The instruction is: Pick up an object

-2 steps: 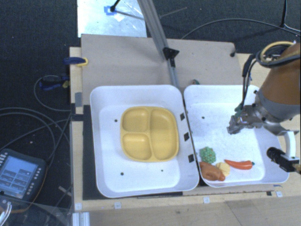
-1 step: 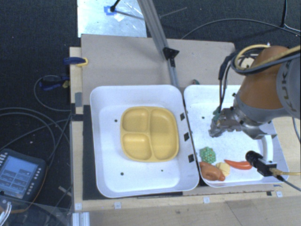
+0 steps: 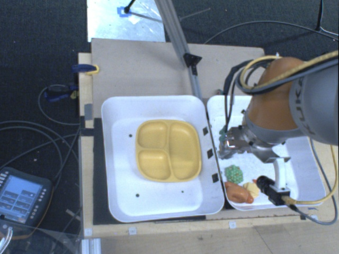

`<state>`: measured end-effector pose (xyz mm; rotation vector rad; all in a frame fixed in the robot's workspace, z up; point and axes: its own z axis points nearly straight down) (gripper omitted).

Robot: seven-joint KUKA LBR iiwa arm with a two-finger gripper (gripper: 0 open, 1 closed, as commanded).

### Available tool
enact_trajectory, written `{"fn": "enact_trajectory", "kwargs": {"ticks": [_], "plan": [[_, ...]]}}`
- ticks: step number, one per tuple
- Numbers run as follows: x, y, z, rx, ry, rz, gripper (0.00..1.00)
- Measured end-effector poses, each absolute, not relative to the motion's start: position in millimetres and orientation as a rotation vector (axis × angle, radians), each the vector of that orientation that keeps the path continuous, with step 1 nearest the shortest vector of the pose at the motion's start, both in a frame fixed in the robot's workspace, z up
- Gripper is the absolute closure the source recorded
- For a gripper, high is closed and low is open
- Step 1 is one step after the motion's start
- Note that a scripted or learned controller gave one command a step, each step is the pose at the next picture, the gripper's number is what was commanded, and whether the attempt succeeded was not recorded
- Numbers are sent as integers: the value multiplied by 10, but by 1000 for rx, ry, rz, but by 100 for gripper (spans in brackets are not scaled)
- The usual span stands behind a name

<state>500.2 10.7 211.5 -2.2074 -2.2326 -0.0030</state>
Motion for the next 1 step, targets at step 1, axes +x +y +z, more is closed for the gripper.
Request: {"fn": "enact_trajectory", "kwargs": {"ticks": [1], "plan": [[4925,597,2119,-2206,-2233,-3,100]]}}
